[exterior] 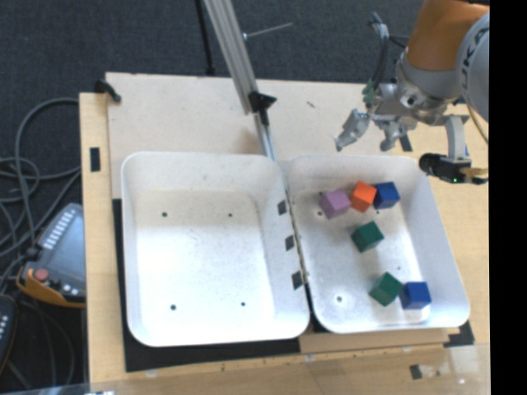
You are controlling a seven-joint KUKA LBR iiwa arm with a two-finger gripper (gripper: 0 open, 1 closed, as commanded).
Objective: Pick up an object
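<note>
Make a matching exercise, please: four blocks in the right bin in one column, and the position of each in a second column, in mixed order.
Blocks:
1. purple block
2. orange block
3. lone green block
4. blue block at the near rim

Positions:
A. touches a green block
B. alone, mid-bin
C. between purple and blue
D. left end of the far row

Pairs: 1-D, 2-C, 3-B, 4-A

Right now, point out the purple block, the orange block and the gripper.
purple block (pixel 334 203), camera view, middle of its top face.
orange block (pixel 363 195), camera view, centre of its top face.
gripper (pixel 373 138), camera view, midway between its fingertips, above the right bin's far rim.
</note>
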